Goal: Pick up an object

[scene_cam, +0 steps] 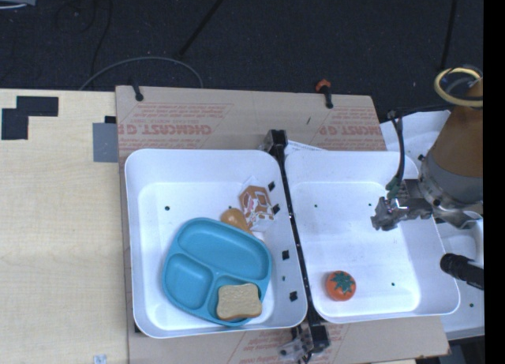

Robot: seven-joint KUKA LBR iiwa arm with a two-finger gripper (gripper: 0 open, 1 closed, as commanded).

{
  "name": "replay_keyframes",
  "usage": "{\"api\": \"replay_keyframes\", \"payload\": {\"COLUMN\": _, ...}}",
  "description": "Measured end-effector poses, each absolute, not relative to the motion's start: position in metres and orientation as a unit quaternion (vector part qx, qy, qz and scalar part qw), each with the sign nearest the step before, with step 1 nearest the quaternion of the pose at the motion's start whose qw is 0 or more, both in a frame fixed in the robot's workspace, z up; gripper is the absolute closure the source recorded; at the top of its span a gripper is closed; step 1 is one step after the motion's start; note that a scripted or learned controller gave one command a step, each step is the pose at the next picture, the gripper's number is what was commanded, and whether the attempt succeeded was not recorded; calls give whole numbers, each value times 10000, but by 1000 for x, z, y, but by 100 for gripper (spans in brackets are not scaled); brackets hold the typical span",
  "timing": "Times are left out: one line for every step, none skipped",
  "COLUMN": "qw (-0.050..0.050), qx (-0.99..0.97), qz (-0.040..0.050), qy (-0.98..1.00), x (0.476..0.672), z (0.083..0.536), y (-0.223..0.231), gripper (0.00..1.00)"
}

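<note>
White plastic forms both bins, which sit side by side on a cardboard sheet [237,121] over the bench, their inner walls meeting under a black divider [288,220]. The right bin [426,299] carries one thing on its floor: a small orange tomato [341,285] with a green top, lying near the front edge, left of centre and apart from every wall. With open floor all round it, it looks the easiest thing to take from above.

The gripper [387,214] hangs over the right bin's right half, toward the back, well apart from the tomato; nothing shows beneath or against it. It is dark and small against the wrist, so whether it stands apart or together cannot be told.

The left bin [142,189] is more crowded. A blue tray [197,264] lies tilted across its front half, with a tan sponge [238,301] in the tray's front-right compartment. Just behind the tray's back edge sit a small orange piece [233,218] and a brown-and-white packet [255,201], near the divider.

The pick seems not yet begun; the arm would likely have to travel forward and left to reach the tomato.
</note>
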State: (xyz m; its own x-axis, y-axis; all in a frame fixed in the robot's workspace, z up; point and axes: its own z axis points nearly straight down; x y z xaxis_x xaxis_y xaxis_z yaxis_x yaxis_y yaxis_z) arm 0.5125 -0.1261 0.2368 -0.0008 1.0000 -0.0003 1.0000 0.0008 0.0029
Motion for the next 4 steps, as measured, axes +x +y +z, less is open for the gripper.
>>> {"api": "replay_keyframes", "payload": {"qw": 9, "qx": 7068, "qz": 5, "qy": 7074, "x": 513, "z": 279, "y": -127, "gripper": 100}}
{"api": "replay_keyframes", "payload": {"qw": -11, "qx": 7056, "qz": -2, "qy": 7086, "x": 526, "z": 278, "y": -79, "gripper": 100}}
{"api": "replay_keyframes", "payload": {"qw": -21, "qx": 7058, "qz": -9, "qy": 7084, "x": 531, "z": 271, "y": -33, "gripper": 100}}
{"api": "replay_keyframes", "payload": {"qw": -25, "qx": 7056, "qz": -18, "qy": 7086, "x": 537, "z": 260, "y": 24, "gripper": 100}}
